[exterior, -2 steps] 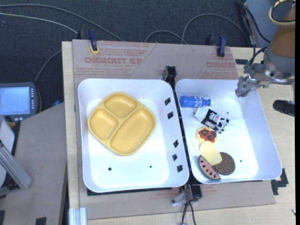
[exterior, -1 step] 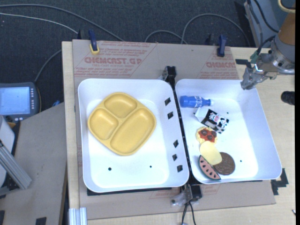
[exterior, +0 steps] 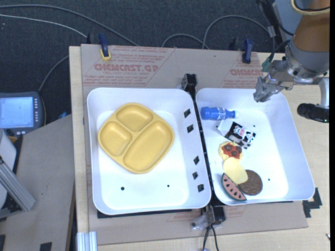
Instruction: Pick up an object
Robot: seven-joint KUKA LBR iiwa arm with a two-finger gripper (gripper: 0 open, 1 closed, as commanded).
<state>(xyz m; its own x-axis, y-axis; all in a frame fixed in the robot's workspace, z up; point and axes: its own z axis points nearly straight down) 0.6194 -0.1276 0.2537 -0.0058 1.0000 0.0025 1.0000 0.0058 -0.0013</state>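
A robotics lab bench.
A brown board [exterior: 172, 61] printed "CHEMCAST" is held by blue clamps [exterior: 104, 47] and carries two white bins [exterior: 99, 140] side by side, with cables [exterior: 47, 14] trailing over dark carpet [exterior: 157, 9], a small screen [exterior: 18, 111] at the left, and the grey-and-orange arm [exterior: 309, 30] reaching in.
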